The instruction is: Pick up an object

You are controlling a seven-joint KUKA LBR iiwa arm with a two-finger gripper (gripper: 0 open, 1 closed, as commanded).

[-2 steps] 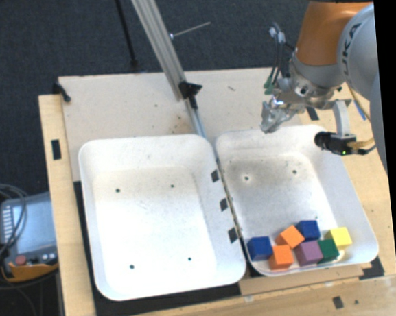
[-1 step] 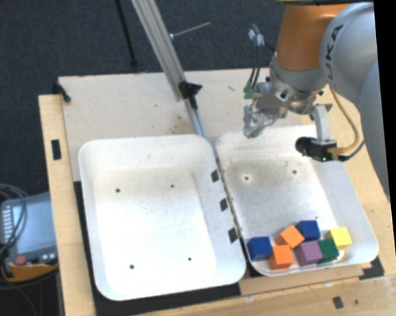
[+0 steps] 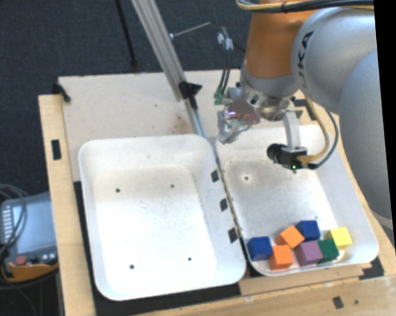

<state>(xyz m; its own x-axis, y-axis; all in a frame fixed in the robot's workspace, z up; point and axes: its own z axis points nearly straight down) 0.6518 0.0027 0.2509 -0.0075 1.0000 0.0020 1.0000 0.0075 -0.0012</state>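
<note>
Two shallow white bins sit side by side on the bench. The left bin [image 3: 154,213] lies to the left of the gripper and below it in the frame, with only a few dark specks and small holes on its floor. The right bin [image 3: 283,188] holds a cluster of small blocks packed into its near corner, well apart from the gripper and far below it in the frame: two blue blocks [image 3: 259,247], two orange blocks [image 3: 291,235], a purple block [image 3: 308,252], a green block [image 3: 328,248] and a yellow block [image 3: 340,236]. The blocks touch or nearly touch one another, and all rest on the bin floor.

The gripper [image 3: 231,127] hangs over the far edge of the right bin, close to the ridge where the two bins meet. Whether it is open or closed cannot be told; its tip is a blur of metal and red, and no block can be made out there.

On the grey arm [image 3: 333,46], beside the orange band, part of the white lettering "KUKA" can be read.
</note>
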